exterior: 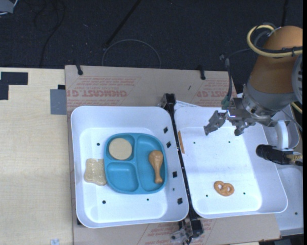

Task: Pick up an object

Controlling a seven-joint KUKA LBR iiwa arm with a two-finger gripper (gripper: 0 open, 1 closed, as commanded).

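Gripper: held above the right bin's far end, fingers spread wide, nothing between them.
Pretzel: lying alone near the right bin's front edge, well apart from the gripper; judged the likeliest pick.
Blue tray: set in the left bin, bearing a drumstick and a round biscuit.

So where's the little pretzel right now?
The pretzel lies in the right bin, near its front edge, all by itself. The pincer hangs open over the back of that same bin, well apart from it.
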